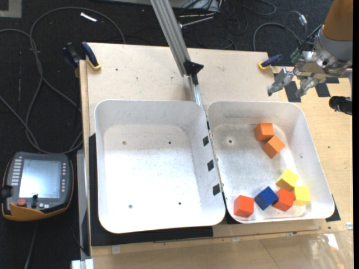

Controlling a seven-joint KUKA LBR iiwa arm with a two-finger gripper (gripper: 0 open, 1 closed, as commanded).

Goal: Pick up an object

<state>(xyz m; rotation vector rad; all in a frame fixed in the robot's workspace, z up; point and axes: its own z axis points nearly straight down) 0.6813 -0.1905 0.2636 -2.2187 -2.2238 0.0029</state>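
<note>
Several small cubes lie in the right bin (297,114). Two orange cubes (264,131) (274,146) touch near its far side. Close to the near right corner sit two yellow cubes (288,179) (302,194), a red-orange cube (284,199), a blue cube (266,198) and another red-orange cube (243,205). My gripper (291,86) hangs above the bench just beyond the right bin's far right corner, open, with nothing between its fingers.
The left bin (112,114) lies beside the right one. A slanted metal pole (171,29) runs from the top down to the bins' shared wall. Clamps (90,55) (269,62) sit at the bench's far corners. A teach pendant (36,185) rests on the floor at left.
</note>
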